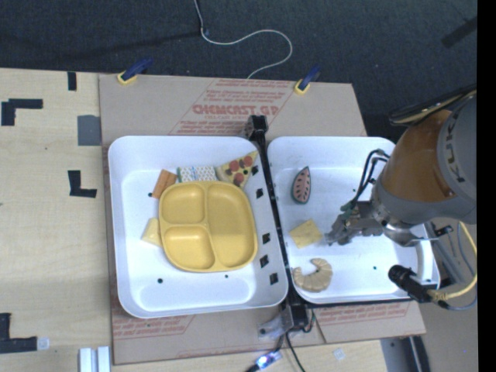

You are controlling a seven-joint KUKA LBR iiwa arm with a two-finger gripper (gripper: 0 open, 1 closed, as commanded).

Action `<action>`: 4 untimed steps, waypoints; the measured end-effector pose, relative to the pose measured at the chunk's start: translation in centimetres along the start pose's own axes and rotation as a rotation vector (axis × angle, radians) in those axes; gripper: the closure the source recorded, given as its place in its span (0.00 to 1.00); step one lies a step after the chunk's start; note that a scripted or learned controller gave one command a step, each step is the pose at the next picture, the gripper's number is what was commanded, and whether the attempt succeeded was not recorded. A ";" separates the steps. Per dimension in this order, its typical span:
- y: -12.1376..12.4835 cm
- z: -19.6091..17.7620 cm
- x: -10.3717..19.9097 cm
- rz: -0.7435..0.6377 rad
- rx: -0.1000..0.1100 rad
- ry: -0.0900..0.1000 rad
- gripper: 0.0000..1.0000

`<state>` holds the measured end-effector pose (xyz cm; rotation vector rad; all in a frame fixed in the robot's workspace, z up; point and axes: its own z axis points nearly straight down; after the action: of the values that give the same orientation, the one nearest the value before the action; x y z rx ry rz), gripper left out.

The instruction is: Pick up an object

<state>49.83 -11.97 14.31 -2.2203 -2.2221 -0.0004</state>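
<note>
In the right bin (353,287) we see the gripper (339,235) low over bare floor, just right of the cheese wedge (305,233); whether it is clenched we cannot tell. The watermelon slice (301,184) and croissant (313,274) lie apart. The yellow plate (208,225) crowds the left bin (132,285), overlapping small items.

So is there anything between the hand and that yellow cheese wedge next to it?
Nothing visible stands between them. The hand sits low in the right bin, just right of the cheese wedge. The croissant lies nearer the bin's front edge and the watermelon slice farther back, both off that line.
</note>
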 end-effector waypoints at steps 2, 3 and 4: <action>0.4 -8.3 0.2 -0.001 -0.002 -0.001 1.00; 4.5 -7.1 3.4 -0.005 0.000 0.000 1.00; 8.1 -6.8 7.0 -0.005 0.000 0.001 1.00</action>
<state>57.94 -4.98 21.07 -2.2140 -2.2279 -0.0012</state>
